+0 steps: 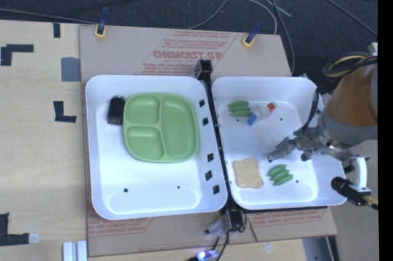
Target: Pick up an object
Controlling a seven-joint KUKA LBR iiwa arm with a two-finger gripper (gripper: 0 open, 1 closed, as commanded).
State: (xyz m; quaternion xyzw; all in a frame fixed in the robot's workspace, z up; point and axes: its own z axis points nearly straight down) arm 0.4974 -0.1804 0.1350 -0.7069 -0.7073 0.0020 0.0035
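The tool [279, 151] hangs just above the lower pea pods [279, 174] — grip state unclear — light, smooth, best pinched across their narrow middle.

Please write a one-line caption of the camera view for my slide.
KUKA gripper hovers in the right bin near green pea pods and a bread slice; the left bin holds a green tray.

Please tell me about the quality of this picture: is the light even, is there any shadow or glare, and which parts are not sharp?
In the camera view the light is soft and even; the white bins look bright without hard glare; the green plate throws only a faint shadow; the whole picture is slightly soft, and the gripper and the small tube are too blurred for fine detail.
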